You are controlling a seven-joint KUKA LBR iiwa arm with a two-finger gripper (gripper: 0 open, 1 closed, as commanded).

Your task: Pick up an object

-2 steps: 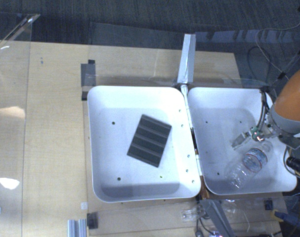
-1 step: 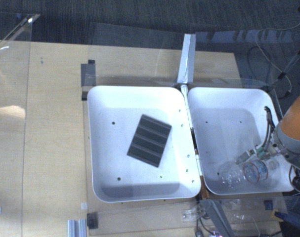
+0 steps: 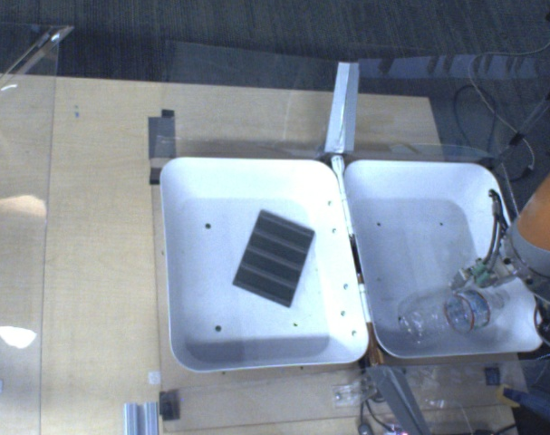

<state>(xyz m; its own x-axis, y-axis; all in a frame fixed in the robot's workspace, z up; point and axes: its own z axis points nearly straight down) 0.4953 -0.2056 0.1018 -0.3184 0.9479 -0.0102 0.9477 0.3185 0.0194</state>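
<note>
Two bins sit side by side on the surface (image 3: 93, 270). Left bin (image 3: 179, 243) holds a dark ribbed pad (image 3: 275, 257), lying flat and tilted near its middle. Right bin (image 3: 383, 198) holds a clear plastic cup (image 3: 442, 315) on its side near the front wall. My jaws (image 3: 478, 275) hang just beside it; whether they are wide or narrow I cannot tell. I judge the see-through, rounded cup likely to roll, so I should close slowly across its body.

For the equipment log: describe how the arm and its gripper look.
The arm shows at the right edge as a rounded orange band over grey. Thin dark cables run down its side toward the gripper, a small cluster of metal parts with greenish bits and fine wires.
</note>
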